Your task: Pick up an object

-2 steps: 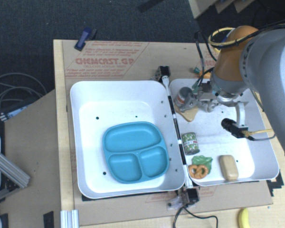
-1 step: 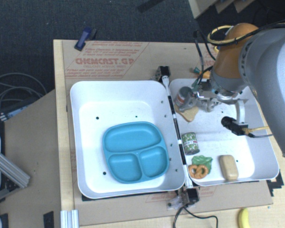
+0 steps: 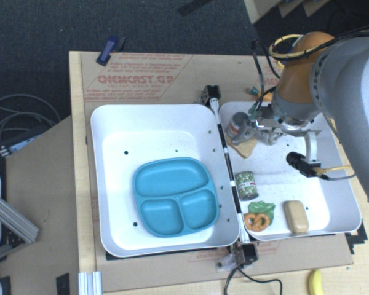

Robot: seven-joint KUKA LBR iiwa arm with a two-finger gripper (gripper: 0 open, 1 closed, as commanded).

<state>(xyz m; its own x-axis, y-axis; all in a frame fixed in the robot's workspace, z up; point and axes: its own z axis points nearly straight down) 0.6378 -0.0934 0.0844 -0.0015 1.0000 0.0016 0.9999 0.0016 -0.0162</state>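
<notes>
green-labelled can (image 3: 245, 185) beside "chemcast" board (image 3: 135, 77)

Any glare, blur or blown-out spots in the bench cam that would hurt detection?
Camera view: even overhead light, soft shadows; the white bins run near overexposed, so their walls blend into the floors; the blue divided tray reads crisp; the arm's grey shell is close and soft, hiding the right bin's far corner; slight grain overall.

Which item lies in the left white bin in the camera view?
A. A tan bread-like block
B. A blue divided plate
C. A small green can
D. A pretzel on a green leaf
B: the blue divided plate rests on the floor of the left bin, while the can, tan block and pretzel lie in the right bin.
</notes>
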